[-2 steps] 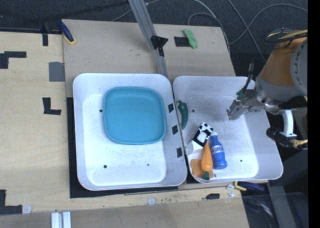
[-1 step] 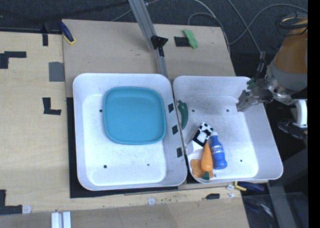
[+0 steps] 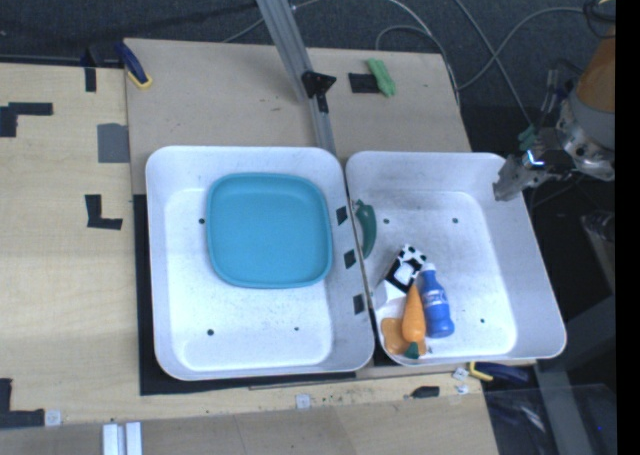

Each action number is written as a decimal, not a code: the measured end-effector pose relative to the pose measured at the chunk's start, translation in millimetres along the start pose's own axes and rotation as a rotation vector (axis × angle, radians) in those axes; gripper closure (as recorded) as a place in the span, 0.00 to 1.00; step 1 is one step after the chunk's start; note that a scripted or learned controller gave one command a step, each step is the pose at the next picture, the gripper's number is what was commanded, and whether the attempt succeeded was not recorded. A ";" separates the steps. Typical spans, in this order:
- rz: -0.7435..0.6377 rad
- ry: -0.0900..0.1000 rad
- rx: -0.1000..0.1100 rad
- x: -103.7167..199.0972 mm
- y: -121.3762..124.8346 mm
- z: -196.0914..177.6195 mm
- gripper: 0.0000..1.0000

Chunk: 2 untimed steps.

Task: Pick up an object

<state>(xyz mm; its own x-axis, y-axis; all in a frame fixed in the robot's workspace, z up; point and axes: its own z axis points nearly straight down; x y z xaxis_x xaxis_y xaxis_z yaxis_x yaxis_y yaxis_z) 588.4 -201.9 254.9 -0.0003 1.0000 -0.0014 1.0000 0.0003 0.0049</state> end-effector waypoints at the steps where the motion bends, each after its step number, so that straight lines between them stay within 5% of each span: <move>1: 0.000 0.001 0.003 0.1 0.4 -23.2 1.00; 2: -0.004 0.003 0.006 51.7 -9.4 -5.8 1.00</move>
<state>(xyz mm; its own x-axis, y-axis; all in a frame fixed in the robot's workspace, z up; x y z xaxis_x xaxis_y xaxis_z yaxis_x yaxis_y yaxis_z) 578.9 -150.2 260.5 -0.0039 1.0000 0.0012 1.0000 0.0039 -0.0006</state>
